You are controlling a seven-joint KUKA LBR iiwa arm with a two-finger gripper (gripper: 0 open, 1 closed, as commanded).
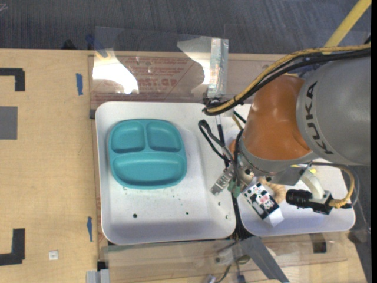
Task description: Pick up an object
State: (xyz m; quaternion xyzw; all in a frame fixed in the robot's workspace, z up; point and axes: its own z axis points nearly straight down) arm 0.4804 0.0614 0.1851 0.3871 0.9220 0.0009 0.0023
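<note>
A teal divided plate (147, 153) lies flat in the upper left part of the left bin (165, 220). My arm (306, 119) reaches in from the right and hangs over the right bin (339, 220). Its orange wrist band (274, 125) covers most of that bin. The gripper (238, 184) points down at the seam between the two bins, near their front edge, well to the right of the plate. A small white, black and red piece (263, 201) shows just below the wrist; I cannot tell whether it is a loose object or part of the tool.
Black cables (213, 137) loop from the wrist over the left bin's right side. A clear plastic sheet (159, 69) stands behind the bins. Small dark specks (135, 216) dot the left bin's floor. Brown bench surface (41, 170) extends to the left.
</note>
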